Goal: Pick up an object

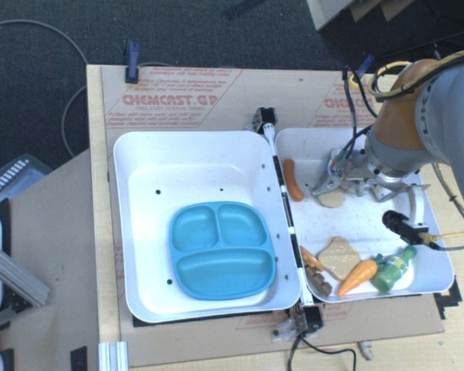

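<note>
1. The desk (216,91) is a board with red printed lettering, carrying two shallow white bins side by side.
2. The left bin (139,176) holds one blue divided plate (220,250), lying flat toward the bin's near right portion. The plate has three compartments: two small ones on the far side, one long one on the near side.
3. The right bin (441,273) holds the loose objects. An orange sausage-shaped piece (293,180) lies along the left wall, near the far end.
4. A pale beige round piece (332,199) lies in the middle of the right bin, just below the gripper.
5. In the near part of the right bin: a tan bread-like slice (339,255), a carrot (357,276) lying tilted across its near right edge, and a green bottle-like object (392,273) just right of the carrot. A small brownish item (315,273) sits by the near left corner; its identity cannot be told.
6. The arm enters from the right, grey body with orange band (406,107) above the wrist, bent over the far half of the right bin.
7. The gripper (330,182) is low in the right bin, pointing left, just above the beige piece. Whether its fingers are spread or closed cannot be told; no object is visible between them.
8. A black part (398,224) on the arm projects toward the near side, over the bin.
</note>
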